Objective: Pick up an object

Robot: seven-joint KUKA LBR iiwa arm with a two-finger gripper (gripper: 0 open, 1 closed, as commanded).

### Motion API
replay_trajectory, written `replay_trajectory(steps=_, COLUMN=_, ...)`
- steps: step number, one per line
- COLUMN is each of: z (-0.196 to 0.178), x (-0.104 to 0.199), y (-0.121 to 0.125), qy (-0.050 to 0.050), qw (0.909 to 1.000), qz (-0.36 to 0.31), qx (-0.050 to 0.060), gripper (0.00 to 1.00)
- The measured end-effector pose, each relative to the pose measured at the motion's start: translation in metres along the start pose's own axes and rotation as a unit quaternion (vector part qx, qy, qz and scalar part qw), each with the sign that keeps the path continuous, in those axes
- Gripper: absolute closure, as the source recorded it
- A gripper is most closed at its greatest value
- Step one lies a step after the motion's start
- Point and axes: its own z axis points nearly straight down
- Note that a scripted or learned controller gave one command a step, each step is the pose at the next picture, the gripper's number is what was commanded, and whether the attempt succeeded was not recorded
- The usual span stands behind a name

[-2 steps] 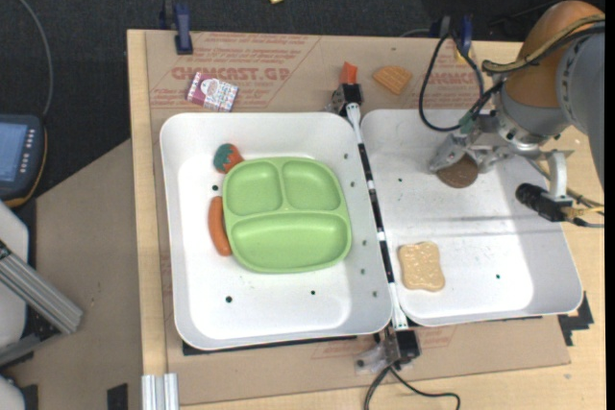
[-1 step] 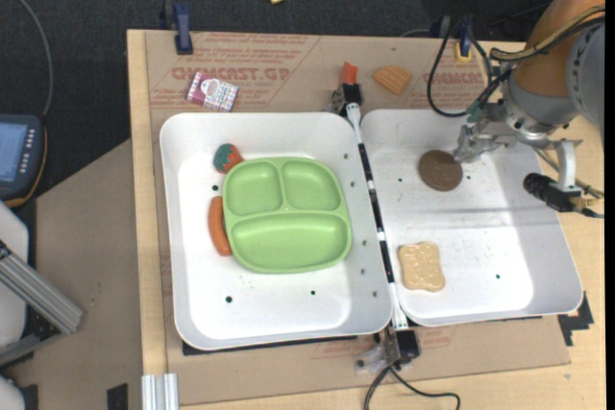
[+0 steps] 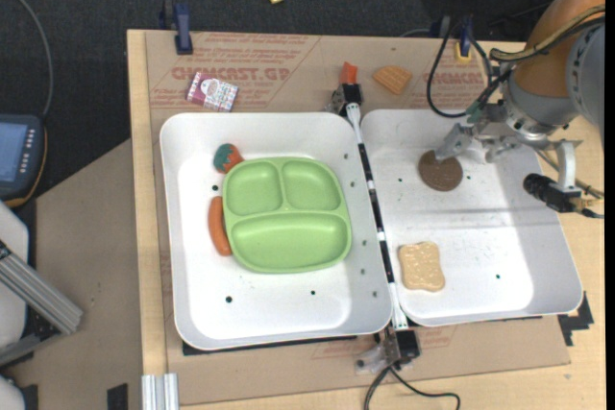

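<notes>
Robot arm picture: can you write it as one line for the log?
gripper: over right bin, beside brown cookie | cracker: right bin, near corner | green tray: left bin

You get bright, even overhead light. The white bins (image 3: 538,254) left of and below the claw (image 3: 452,152) glare and nearly wash out; shadows stay soft. The arm (image 3: 557,53) looks slightly blurred; corners dim.

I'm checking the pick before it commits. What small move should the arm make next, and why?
Probably a short descent straight onto the brown round piece in the right bin. The gripper hangs just above and slightly right of it, and nothing visible sits between them. Whether contact is already made cannot be judged from this slant.
</notes>
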Motion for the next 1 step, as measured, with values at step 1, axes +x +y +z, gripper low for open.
replay_trajectory(steps=1, z=0.0169, x=0.0680, y=-0.0666, qy=0.002, qw=1.0000, qz=0.000, qx=0.005, gripper=0.00)
